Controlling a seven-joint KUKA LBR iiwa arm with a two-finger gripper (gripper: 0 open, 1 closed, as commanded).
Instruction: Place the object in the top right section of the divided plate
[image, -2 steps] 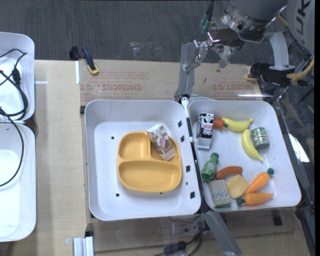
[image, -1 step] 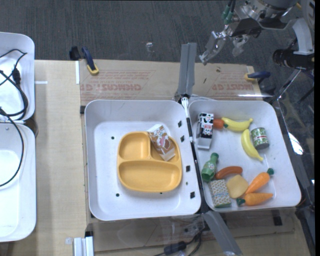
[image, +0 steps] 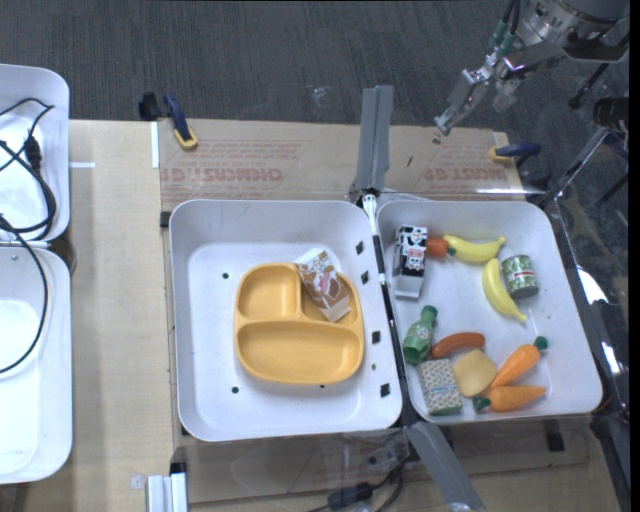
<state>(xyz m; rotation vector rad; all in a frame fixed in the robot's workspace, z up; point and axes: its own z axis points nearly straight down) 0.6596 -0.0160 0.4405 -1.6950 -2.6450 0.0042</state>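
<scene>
A yellow divided plate lies in the left white bin. A small printed carton rests tilted in the plate's top right section, leaning over the section's right rim. My gripper hangs high above the bench, beyond the far edge of the right bin, well away from the plate. Its fingers are open with nothing between them.
The right bin holds a cow-patterned carton, two bananas, a green can, a green bottle, a sausage, two carrots and a cracker box. A grey divider post stands between the bins.
</scene>
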